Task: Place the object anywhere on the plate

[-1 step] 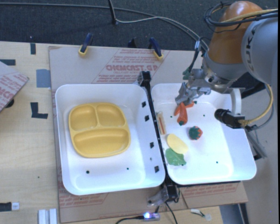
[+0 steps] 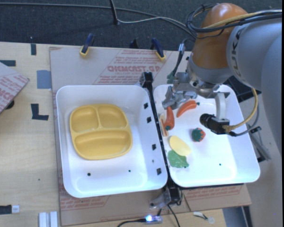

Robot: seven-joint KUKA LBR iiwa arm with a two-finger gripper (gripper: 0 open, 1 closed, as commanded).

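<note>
Plate [image 2: 101,131], yellow, three-compartment: centre of left bin [image 2: 66,174]. Right bin [image 2: 236,169], near its left wall: two carrots [image 2: 169,118], yellow piece [image 2: 179,145], green piece [image 2: 177,160]; small green-red item [image 2: 198,135] mid-bin. Gripper [image 2: 176,97] above carrots at bin's top-left; fingers' state cannot be told.

Yellow plate [image 2: 101,130]; white bins [image 2: 66,174]; orange carrots [image 2: 169,118]; yellow lemon [image 2: 179,145]; green leaf [image 2: 177,160].
</note>
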